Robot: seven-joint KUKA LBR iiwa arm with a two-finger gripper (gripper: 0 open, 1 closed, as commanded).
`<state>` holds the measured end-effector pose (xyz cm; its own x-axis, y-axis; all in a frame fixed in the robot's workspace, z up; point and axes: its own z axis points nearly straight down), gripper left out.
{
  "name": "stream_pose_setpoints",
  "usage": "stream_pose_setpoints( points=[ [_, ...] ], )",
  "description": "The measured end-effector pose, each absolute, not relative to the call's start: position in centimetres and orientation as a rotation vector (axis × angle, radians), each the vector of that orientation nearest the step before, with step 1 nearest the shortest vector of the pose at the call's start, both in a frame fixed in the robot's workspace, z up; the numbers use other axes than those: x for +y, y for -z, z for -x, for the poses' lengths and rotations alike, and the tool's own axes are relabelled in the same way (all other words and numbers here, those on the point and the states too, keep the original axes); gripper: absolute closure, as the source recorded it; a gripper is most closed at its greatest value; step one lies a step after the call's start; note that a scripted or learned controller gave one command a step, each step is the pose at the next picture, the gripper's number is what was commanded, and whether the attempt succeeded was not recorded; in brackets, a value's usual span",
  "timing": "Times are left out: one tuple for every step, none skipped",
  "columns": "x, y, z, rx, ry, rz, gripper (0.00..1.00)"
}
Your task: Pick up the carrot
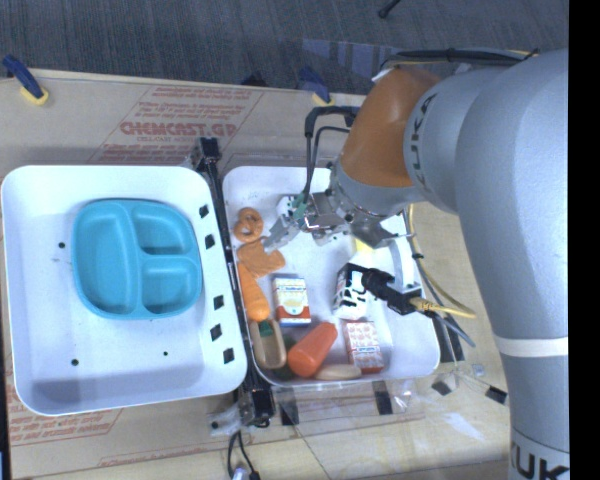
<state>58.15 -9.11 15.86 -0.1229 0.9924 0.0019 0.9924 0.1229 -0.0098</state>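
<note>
Tool point(292, 220) above the right bin point(420, 328), grip state unclear, near the carrot point(311, 350) among packets.

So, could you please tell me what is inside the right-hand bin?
The right bin holds a carrot, a pretzel, small cartons and other toy food. The gripper and arm cover its upper right part.

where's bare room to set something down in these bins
Left bin: bare floor around the blue tray, widest along its near edge. Right bin: crowded, with the carrot, cartons and pretzel packed together; a bare strip lies at its far-left corner, beside the end effector.
</note>
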Motion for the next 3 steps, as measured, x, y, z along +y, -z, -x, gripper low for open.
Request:
stream_pose_setpoints(
  points=[
    [-9.5, -22.8, -63.6, -2.218, 0.001, 2.229, 0.00],
    [-15.3, -29.3, -65.8, -2.263, 0.002, 2.189, 0.00],
    [-12.2, -13.0, -63.3, -2.525, -0.003, 1.863, 0.00]
  ],
)
